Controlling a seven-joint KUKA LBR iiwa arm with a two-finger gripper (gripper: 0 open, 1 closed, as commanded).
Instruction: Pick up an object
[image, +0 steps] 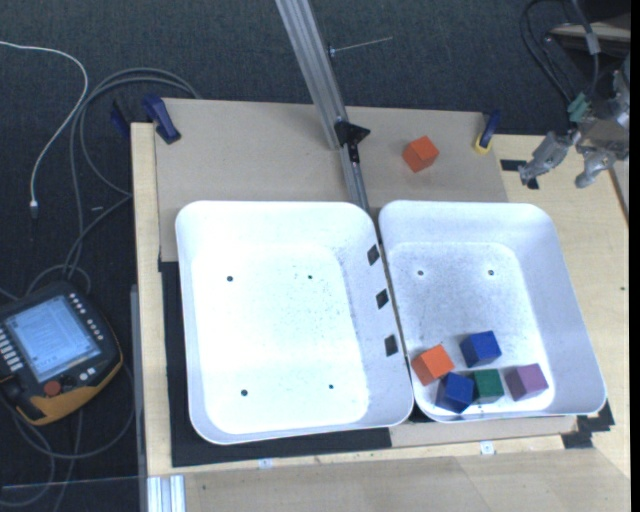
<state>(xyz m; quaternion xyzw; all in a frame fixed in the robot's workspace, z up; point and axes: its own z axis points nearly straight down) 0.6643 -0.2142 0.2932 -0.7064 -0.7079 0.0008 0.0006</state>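
Several small cubes lie in the near corner of the right bin (540, 235): an orange cube (432, 363), a blue cube (481, 347), a darker blue cube (457, 390), a green cube (488, 384) and a purple cube (526, 380). They sit close together. My gripper (556, 178) hangs at the far right, beyond the right bin's back corner and well away from the cubes. Its two fingers are spread open and nothing is between them.
Another orange cube (421, 153) rests on the bench behind the bins. The left bin (200, 300) adjoins the right one. A metal post (320, 75) rises behind the seam between them. Clamps (160, 118) grip the bench's back edge.
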